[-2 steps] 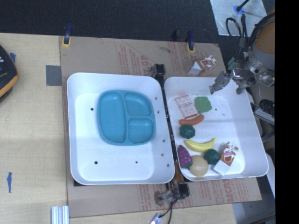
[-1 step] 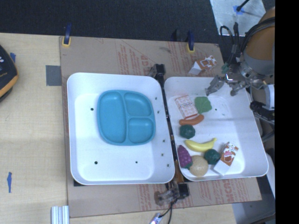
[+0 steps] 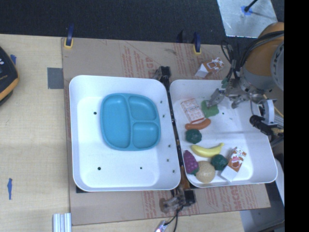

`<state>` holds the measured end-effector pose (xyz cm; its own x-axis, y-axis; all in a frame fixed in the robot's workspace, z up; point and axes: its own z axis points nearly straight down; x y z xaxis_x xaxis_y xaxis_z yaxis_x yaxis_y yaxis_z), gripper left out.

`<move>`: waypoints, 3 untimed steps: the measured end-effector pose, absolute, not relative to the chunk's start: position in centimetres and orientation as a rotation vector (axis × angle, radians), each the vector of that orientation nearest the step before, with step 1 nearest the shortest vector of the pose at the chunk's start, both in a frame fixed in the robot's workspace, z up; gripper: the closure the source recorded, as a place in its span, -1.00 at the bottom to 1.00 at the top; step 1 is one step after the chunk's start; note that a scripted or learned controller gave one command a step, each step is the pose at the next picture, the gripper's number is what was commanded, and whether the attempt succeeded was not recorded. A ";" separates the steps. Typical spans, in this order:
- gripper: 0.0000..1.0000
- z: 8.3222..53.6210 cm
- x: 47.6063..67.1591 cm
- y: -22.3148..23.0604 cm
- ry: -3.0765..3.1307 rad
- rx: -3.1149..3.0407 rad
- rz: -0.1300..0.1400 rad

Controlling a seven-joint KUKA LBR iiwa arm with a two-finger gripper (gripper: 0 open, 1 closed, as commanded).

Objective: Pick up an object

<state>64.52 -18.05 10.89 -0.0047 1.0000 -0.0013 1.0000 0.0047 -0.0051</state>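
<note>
Two white bins sit side by side on the desk. The pincer (image 3: 218, 99) hangs low in the right bin (image 3: 251, 175), touching a flat green piece (image 3: 210, 110) beside a hot dog (image 3: 198, 124); its grip state cannot be told.

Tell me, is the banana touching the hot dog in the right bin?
Apart. The camera view shows the banana lying lower in the right bin, with the dark green toy and bare white floor between it and the hot dog.

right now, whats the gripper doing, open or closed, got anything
Gripper: above the right bin, close to the green item; open or closed cannot be told, and nothing is seen held.
</note>
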 end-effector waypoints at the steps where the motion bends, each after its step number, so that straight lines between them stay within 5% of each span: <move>1: -1.00 9.2 63.8 -18.3 -2.224 -2.215 0.007; 2: -1.00 9.2 65.1 -15.7 -2.229 -2.214 0.004; 3: 1.00 10.3 65.1 -15.8 -2.231 -2.211 0.006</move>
<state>65.07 -15.76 10.29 -0.0088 1.0000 -0.0022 1.0000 0.0088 -0.0030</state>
